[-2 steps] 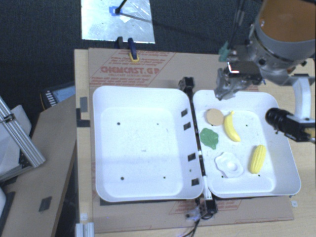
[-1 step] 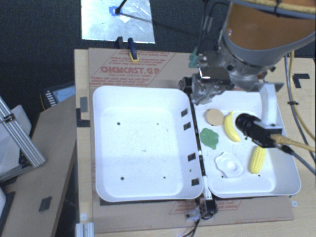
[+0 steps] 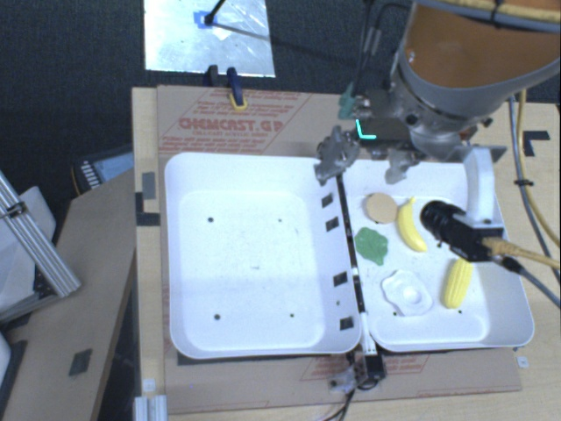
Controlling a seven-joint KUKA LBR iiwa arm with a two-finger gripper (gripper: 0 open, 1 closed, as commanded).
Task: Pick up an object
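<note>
The 2 white bins sit side by side on a cardboard sheet (image 3: 237,121). All 5 loose things lie in the right-hand bin (image 3: 491,323), grouped around a yellow banana (image 3: 409,226) near that bin's middle, its length running from far to near.

A tan round biscuit (image 3: 380,207) lies just beside the banana's far end, on the side towards the left-hand bin (image 3: 254,261). A green leafy piece (image 3: 372,246) lies near the banana's near end on that same side, close to the wall where the 2 bins meet. A white fried egg (image 3: 407,292) lies nearer the camera than the banana and apart from it. A yellow corn cob (image 3: 457,283) lies on the banana's other side, also nearer the camera, close to the egg.

The gripper (image 3: 364,163) hangs beyond the banana's far end, above the far rim of the right-hand bin. Its 2 grey fingers (image 3: 332,158) are spread apart, 1 over the wall between the bins and 1 just past the biscuit. The banana lies apart from both. The grey and orange arm (image 3: 473,33) rises from the gripper, up and away from the banana.
</note>
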